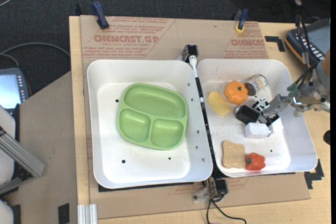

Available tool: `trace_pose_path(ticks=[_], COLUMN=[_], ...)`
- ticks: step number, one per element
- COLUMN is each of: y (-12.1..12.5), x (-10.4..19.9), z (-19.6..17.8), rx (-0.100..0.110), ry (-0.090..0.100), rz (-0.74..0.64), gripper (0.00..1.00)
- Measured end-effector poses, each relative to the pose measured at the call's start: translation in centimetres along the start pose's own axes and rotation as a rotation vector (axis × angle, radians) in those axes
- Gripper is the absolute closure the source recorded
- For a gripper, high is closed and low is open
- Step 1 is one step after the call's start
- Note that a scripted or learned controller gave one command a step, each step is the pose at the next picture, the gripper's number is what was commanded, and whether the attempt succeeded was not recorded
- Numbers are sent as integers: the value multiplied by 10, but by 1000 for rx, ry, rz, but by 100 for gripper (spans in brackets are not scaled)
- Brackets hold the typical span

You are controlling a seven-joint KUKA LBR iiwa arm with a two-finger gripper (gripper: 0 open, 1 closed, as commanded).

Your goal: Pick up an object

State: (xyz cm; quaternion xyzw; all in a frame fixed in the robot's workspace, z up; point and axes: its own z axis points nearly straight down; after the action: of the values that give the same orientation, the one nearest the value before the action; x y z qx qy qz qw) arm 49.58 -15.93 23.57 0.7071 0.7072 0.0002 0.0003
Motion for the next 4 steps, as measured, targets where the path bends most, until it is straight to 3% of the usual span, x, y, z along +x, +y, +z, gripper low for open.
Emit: trace_pose_path(ticks=[1, 2, 3, 4], y=[9, 90, 86, 93], x=[-9, 32, 29, 150], z=[158, 150, 140, -24], rx=[5, -6, -3, -12], ry=[2, -1, -1, 1], rz=[2, -5, 0, -9], gripper=[0, 0, 100, 100])
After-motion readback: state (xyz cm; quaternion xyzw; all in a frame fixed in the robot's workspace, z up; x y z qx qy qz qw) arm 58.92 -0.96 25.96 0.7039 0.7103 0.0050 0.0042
